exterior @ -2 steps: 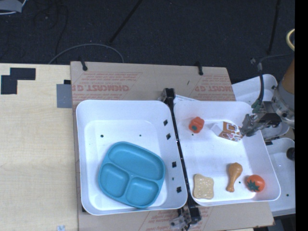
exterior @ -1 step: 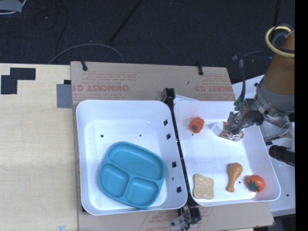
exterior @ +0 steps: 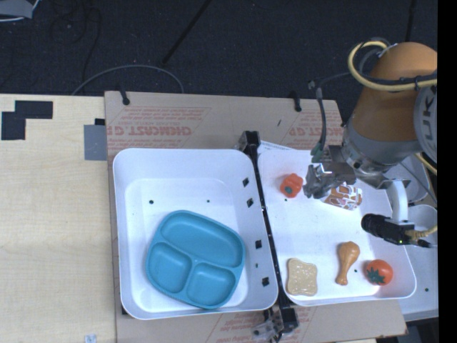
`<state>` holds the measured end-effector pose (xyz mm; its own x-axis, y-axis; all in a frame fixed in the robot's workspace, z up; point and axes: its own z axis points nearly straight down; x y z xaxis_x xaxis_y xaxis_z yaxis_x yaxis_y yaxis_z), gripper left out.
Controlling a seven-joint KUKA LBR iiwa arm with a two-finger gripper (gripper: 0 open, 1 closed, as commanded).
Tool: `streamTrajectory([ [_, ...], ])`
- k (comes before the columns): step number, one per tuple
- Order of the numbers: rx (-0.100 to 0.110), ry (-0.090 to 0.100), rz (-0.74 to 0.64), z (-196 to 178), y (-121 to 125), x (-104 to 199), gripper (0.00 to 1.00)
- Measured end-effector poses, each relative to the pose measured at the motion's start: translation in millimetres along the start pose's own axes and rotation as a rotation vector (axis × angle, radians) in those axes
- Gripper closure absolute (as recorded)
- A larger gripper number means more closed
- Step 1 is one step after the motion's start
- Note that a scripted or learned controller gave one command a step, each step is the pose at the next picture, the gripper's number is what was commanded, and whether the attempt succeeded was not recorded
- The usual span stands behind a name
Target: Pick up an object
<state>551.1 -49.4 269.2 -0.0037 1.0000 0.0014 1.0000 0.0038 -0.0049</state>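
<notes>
Item: my claw [exterior: 319,184]. It hangs low in the right bin [exterior: 314,302], near that bin's far side. Whether it is open or closed I cannot tell; its tip is a dark, crowded shape from this angle. Nothing can be seen clamped in it.

Item: red-orange pepper toy [exterior: 290,185]. It lies on the right bin's floor just to the left of my claw, very close to it; contact cannot be judged.

Item: small red-and-white patterned piece [exterior: 345,196]. It lies just right of and below my claw, partly under my wrist.

Item: toy drumstick [exterior: 347,260]. Front part of the right bin, thick end uppermost, well apart from my claw.

Item: slice of toy bread [exterior: 302,277]. Front left of the right bin, lying flat, near the drumstick.

Item: red tomato toy [exterior: 378,271]. Front right corner of the right bin, just beside the drumstick.

Item: blue divided plate [exterior: 194,259]. It lies flat in the left bin [exterior: 125,191], toward the front, three compartments showing.

Item: black divider bar [exterior: 261,224]. It runs between the two bins.
</notes>
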Motion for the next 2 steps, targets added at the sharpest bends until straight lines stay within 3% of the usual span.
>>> streamTrajectory([
  [2,0.001,-0.001,0.001,20.5,12.8,96.6,1.0],
])
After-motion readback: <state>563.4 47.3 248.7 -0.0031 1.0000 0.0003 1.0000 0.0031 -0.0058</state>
